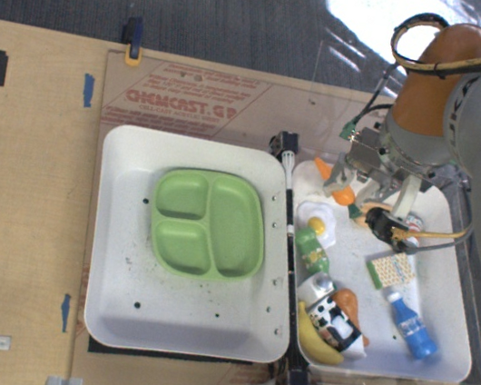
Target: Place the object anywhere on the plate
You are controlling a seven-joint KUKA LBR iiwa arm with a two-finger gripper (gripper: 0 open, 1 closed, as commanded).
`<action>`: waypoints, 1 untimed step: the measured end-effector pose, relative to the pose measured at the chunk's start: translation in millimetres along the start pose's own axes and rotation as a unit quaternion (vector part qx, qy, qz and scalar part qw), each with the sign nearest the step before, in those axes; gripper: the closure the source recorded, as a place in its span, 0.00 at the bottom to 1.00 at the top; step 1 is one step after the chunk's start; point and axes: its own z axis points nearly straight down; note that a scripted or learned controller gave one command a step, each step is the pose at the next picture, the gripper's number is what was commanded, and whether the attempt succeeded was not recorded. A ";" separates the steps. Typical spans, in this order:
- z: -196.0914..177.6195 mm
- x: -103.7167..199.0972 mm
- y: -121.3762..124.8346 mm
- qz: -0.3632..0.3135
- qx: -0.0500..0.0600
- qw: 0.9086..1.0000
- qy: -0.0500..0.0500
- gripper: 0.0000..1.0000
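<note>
Gripper (pixel 358 191) low over small orange object (pixel 343 196); grasp state unclear. Object probably light, smooth, slippery; pinch across middle. Plate (pixel 208 224) bare.

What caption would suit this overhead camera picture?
Robot arm hovering over a bin of toys, beside a green plate in the neighbouring bin.

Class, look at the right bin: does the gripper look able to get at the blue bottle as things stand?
Probably yes. The blue bottle lies alone near the right bin's front right corner with nothing on top of it, and the gripper hangs over the same bin's far end.
</note>
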 end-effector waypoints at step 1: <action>-1.7 56.5 -44.3 0.039 -0.008 0.999 0.003 1.00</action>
